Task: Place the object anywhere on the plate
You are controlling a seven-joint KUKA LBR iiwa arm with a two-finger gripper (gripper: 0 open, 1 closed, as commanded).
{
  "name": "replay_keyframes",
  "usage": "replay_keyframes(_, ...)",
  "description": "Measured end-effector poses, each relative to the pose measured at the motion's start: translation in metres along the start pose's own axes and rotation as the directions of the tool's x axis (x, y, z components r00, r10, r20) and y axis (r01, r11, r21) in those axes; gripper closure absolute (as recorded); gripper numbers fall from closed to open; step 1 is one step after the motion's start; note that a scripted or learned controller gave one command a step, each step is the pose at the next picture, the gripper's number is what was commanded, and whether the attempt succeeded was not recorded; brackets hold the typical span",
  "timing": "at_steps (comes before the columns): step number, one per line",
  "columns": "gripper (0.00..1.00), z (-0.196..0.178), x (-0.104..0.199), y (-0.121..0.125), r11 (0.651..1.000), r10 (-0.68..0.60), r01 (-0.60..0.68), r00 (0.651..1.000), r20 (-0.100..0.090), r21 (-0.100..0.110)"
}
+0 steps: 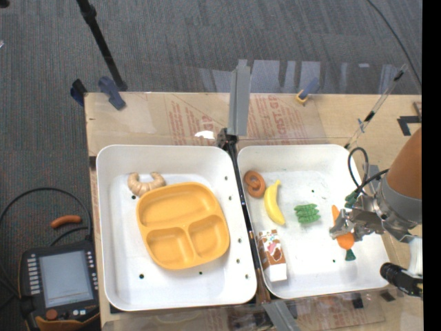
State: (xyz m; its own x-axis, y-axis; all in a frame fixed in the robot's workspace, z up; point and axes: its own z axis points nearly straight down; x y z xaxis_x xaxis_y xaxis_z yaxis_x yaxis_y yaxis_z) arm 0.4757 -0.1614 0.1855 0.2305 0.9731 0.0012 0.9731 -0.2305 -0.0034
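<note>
Currently gripper (pixel 342 234) sat over carrot (pixel 344 241) in right bin (pixel 303 158); finger state couldn't tell. Best lift straight, clear divider, drop on yellow plate (pixel 182 224).

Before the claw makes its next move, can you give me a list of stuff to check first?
1. Yellow plastic plate with three sections sits flat in the left white bin: ok.
2. Plate sections free of objects: ok. The tan croissant toy lies beside the plate's top-left edge, not on it.
3. Claw is over the right white bin, at the orange carrot toy: ok.
4. Carrot actually held between the claw's fingers: cannot tell.
5. Yellow banana toy, green pea pods, brown doughnut toy and small carton lie apart from the claw: ok.
</note>
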Motion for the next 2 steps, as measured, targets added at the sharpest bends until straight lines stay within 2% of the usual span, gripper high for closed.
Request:
replay_keyframes(1,1.0,-0.052,0.1,0.008,0.992,0.124,-0.124,0.992,0.002,0.003)
replay_keyframes(2,1.0,-0.018,0.189,0.036,0.996,-0.094,0.094,0.996,0.003,0.003)
